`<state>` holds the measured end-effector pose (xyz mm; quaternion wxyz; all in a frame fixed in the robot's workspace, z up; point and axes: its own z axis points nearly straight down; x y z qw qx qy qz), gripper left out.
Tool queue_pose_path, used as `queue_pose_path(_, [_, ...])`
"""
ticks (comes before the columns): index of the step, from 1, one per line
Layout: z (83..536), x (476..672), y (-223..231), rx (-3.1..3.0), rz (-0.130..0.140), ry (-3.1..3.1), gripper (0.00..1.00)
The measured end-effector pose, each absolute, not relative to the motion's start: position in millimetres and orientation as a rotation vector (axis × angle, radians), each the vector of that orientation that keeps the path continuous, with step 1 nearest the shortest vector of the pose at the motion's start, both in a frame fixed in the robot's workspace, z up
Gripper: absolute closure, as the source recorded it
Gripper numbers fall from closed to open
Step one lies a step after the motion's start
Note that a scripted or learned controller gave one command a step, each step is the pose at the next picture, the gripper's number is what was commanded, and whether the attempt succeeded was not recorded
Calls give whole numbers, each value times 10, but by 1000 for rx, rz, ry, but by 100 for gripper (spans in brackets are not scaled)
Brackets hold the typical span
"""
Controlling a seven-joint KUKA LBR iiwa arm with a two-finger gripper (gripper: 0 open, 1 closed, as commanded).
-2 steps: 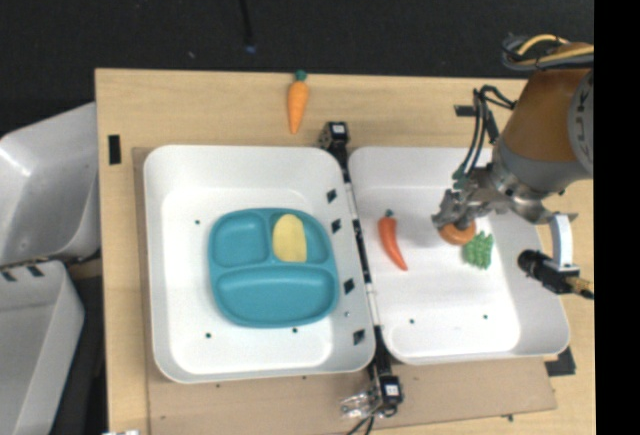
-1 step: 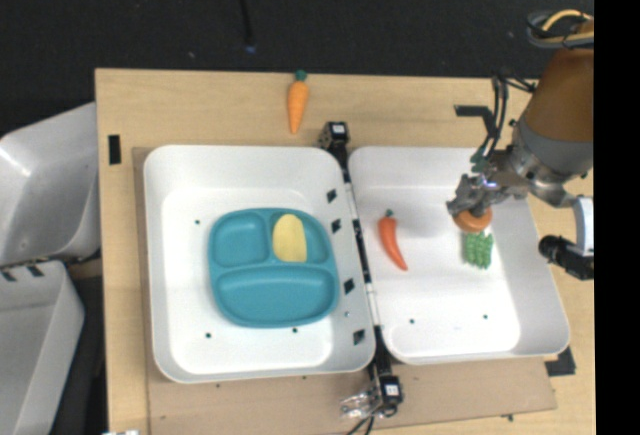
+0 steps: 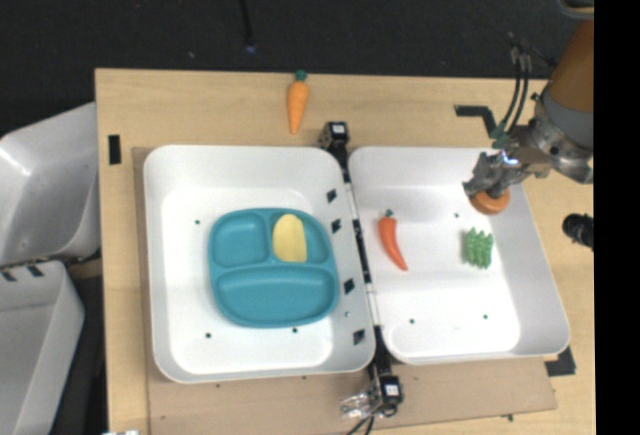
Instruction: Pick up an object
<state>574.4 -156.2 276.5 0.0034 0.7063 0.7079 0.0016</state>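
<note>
One fixed camera looks down (slantwise) on both bins [image 3: 150,223].

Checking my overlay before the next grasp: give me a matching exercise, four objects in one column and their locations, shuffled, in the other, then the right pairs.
Objects:
1. yellow piece
2. carrot with green top
3. red-orange carrot
4. green item

Places:
A. on the bare bench, above the bins
B. right bin, near its left wall
C. in a compartment of the blue tray, left bin
D. right bin, toward its right side, below the gripper

Pairs: 1-C, 2-A, 3-B, 4-D
</note>
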Motion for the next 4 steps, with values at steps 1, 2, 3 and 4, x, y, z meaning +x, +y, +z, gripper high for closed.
queue_pose_path(1, [2783,5970,-1069,2213,3,2227,100])
queue_pose_path(2, [2644,6166,-531,2213,2,2227,100])
queue_pose_path(3, [2510,6342,-1,2213,3,2228,100])
queue_pose_path(4, [2403,6371,552,2215,0,2229,100])
